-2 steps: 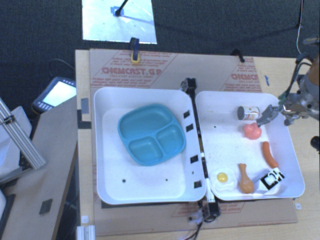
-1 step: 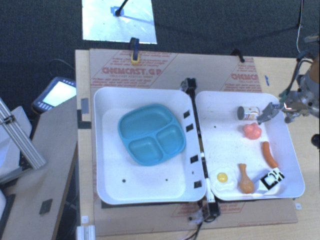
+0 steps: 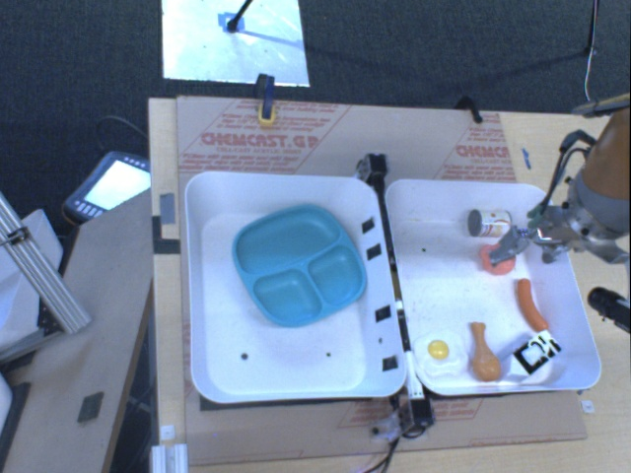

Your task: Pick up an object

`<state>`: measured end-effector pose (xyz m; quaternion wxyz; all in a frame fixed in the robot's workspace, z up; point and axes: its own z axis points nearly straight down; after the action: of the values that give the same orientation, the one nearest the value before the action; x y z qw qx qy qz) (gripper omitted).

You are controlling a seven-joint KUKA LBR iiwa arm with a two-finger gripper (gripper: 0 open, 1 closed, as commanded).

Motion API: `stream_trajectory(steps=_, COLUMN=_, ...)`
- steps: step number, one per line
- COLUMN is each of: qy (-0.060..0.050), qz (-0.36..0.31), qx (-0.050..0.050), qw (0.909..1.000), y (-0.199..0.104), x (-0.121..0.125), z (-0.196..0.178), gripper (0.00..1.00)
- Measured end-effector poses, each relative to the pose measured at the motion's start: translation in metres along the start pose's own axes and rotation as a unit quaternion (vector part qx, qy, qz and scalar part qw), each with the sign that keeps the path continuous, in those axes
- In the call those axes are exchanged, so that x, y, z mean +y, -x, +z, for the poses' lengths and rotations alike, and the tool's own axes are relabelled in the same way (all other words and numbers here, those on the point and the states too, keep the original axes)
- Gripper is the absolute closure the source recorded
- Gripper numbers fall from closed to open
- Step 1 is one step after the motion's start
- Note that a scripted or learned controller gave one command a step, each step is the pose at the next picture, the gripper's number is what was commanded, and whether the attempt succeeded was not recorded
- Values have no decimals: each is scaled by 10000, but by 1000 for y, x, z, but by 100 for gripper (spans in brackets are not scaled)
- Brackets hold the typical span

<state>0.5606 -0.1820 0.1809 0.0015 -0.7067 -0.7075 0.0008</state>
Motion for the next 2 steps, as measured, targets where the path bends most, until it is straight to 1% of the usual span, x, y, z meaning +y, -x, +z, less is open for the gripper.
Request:
stream_trajectory(steps=1, qy=0, qz=0, qx=-1, qw=10000, y=2, x=-10, z=48, gripper=0)
stream_trajectory(steps=2, qy=5, qz=2, qx=-1, qw=10000, y=1, x=-10, z=99, gripper=0)
